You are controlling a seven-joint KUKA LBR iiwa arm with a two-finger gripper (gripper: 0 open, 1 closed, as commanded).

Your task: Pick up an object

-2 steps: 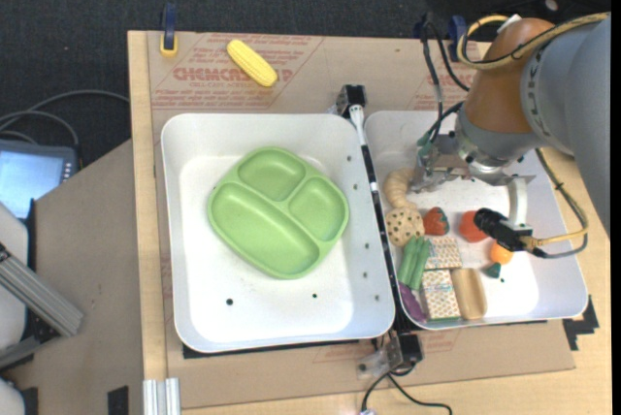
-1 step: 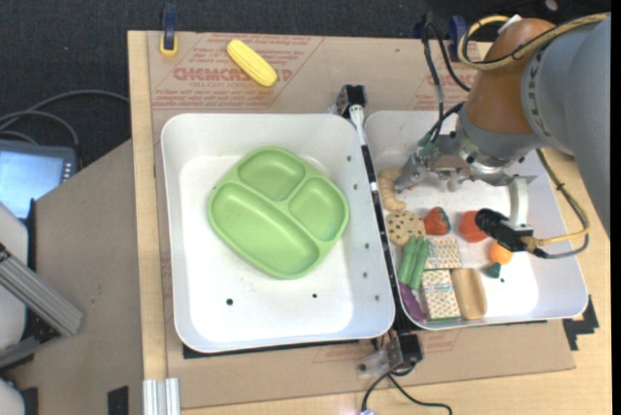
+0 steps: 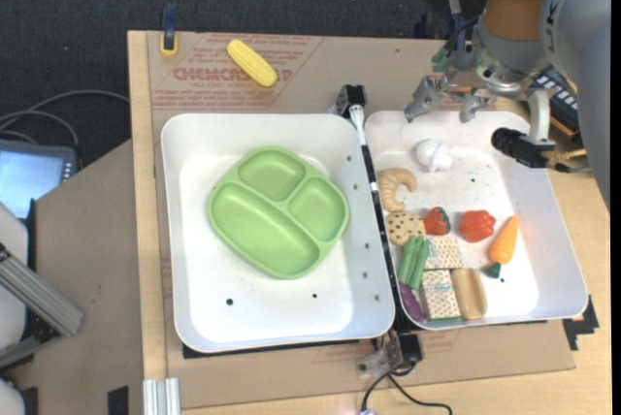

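Toy foods (image 3: 441, 258) crowd the right bin (image 3: 558, 239); the claw (image 3: 444, 101), spread open and empty, should descend straight onto one.

The right shallow white bin (image 3: 563, 239) is crowded along its near half with small toy foods (image 3: 441, 248); its far half lies open around one white lump (image 3: 431, 153). The green divided plate (image 3: 278, 210) fills the left bin's (image 3: 189, 287) middle.

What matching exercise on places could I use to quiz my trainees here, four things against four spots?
Things:
1. green plate
2. corn cob
3. carrot
4. gripper

Places:
A. on the cardboard behind the left bin
B. over the right bin's far edge
C. in the left bin
D. in the right bin, near its right wall

Pairs: 1-C, 2-A, 3-D, 4-B
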